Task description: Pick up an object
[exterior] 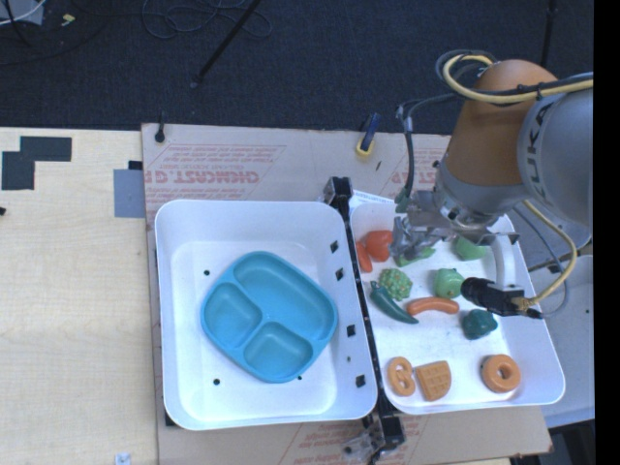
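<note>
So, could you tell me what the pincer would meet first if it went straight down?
Probably the bare floor of the right bin between the red piece and green broccoli; depth is unclear from this slanted view.

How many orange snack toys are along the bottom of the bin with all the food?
3. In the right bin, along its near edge: a pretzel-like piece at left, a waffle-like square touching it, and a donut apart at right. The arm could hide others farther back.
</note>
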Controlling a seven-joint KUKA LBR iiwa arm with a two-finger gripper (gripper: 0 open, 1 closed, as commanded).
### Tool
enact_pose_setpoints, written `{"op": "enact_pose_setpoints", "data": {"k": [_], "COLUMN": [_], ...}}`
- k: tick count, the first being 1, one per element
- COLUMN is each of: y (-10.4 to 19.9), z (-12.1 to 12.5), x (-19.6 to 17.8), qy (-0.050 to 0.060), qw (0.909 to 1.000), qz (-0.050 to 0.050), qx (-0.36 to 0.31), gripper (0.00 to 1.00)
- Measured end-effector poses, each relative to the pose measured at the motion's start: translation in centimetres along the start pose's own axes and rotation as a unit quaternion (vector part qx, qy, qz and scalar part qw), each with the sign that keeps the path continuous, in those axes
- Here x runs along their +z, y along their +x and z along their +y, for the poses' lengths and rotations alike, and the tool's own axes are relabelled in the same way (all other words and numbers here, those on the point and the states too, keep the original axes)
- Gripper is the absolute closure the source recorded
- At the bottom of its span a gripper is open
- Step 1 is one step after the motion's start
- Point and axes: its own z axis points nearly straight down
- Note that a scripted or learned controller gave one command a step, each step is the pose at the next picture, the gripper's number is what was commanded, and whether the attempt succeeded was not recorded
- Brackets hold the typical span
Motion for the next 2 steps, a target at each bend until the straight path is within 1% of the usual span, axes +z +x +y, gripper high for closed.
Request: {"op": "enact_pose_setpoints", "data": {"k": [1,2], "y": [-0.46,-1.06], "z": [1.28,0.67], "x": [0.2,0.09], "qy": [-0.002,-0.001], "qw": [1.0,1.0], "qz": [-0.001,-0.001], "qx": [0.0,0.001], "gripper": [1.0,1.0]}}
